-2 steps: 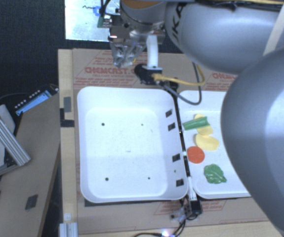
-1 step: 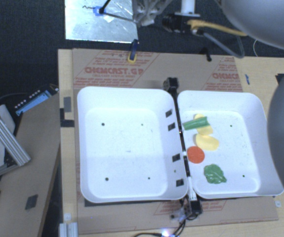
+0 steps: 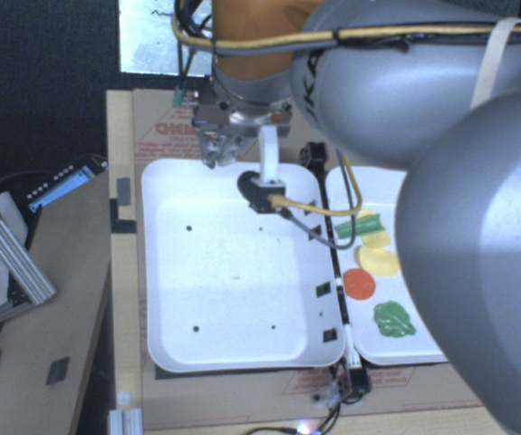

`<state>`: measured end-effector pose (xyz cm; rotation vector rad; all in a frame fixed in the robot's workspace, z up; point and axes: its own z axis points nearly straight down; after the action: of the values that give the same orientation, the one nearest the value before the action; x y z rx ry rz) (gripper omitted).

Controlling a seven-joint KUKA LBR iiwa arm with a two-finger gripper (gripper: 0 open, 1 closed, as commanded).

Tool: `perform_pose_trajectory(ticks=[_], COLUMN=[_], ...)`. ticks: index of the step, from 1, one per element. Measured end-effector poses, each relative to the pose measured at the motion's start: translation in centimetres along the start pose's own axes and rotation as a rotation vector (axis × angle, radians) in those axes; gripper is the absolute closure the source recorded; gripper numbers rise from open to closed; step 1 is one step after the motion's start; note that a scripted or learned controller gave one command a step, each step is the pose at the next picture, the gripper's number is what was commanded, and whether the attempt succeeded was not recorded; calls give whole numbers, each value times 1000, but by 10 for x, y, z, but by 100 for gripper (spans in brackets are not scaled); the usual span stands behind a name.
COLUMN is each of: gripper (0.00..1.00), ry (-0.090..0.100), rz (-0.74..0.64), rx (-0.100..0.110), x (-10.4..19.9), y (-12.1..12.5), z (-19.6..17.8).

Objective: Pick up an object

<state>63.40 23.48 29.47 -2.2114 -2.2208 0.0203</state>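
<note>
My gripper [image 3: 235,145] hangs over the far edge of the left bin [image 3: 233,343], under the orange band of the wrist. Nothing shows in it. The objects lie in the right bin [image 3: 405,356], close to its left wall: a green block [image 3: 361,226], a yellow piece [image 3: 379,259], an orange-red round piece [image 3: 360,285] and a green leafy piece [image 3: 393,319]. The big grey arm covers most of the right bin.
A black fitting [image 3: 260,194] with a yellow cable [image 3: 319,209] hangs below the wrist over the left bin's far part. A black cable runs along the divider between the bins. Cardboard lies under both bins.
</note>
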Motion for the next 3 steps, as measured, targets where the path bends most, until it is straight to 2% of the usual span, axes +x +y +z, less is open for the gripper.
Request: perform_pose_trajectory(ticks=[1, 2, 3], gripper=[100, 100, 100], ry=[10, 7, 1], rz=[-1, -1, -4], rx=[-35, -20, -2], x=[-1, -2, 0], y=[22, 2, -85], z=[-201, -244, -143])
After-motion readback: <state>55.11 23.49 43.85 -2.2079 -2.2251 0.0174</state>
